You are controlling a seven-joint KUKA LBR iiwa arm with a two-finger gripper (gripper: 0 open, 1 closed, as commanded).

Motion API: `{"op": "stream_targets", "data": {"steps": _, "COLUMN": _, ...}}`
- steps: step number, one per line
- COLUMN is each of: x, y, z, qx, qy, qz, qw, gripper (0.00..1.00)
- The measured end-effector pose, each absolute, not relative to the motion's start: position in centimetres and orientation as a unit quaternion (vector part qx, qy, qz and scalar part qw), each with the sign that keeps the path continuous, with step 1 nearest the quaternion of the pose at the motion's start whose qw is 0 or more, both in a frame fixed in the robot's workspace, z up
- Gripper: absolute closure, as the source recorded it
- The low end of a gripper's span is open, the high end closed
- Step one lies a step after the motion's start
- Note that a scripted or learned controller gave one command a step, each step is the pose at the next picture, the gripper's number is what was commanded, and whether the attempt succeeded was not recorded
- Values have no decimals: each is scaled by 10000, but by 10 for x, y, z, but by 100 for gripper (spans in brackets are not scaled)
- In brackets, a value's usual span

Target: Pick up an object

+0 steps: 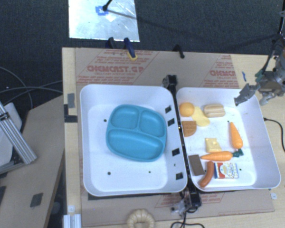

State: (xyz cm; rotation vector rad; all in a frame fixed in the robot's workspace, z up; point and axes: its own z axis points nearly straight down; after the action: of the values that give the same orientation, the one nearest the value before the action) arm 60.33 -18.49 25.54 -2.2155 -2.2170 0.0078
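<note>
While the arm hangs over the far right corner, nothing is lifted yet, so here's the lay of it:

Gripper (251,92): above the right bin's top right rim, tilted inward; fingers look spread, with nothing between them. My guess is it's lining up for a drop into the bin.

Right bin (263,127): holds all the toy food, so the pick should come from here.

Closest candidates: bread roll (214,110) and upright carrot (235,135), both near the gripper's side.

Others: orange ball (186,109), cheese cube (212,144), second carrot (218,156) lying flat, sausage (206,176), small printed packet (226,170).

Left bin (92,127): carries a blue divided plate (136,132), its compartments bare, likely just parked there.
</note>
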Motion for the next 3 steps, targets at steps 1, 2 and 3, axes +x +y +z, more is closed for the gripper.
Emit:
{"op": "stream_targets", "data": {"steps": 1, "x": 606, "y": -184, "z": 262, "qx": -7059, "qy": -7083, "qz": -5, "qw": -8, "gripper": 0}}
{"op": "stream_targets", "data": {"steps": 2, "x": 612, "y": -189, "z": 217, "qx": -7066, "qy": -7076, "qz": 5, "qw": 1, "gripper": 0}}
{"op": "stream_targets", "data": {"steps": 3, "x": 618, "y": -187, "z": 172, "qx": -7054, "qy": -7088, "qz": 5, "qw": 5, "gripper": 0}}
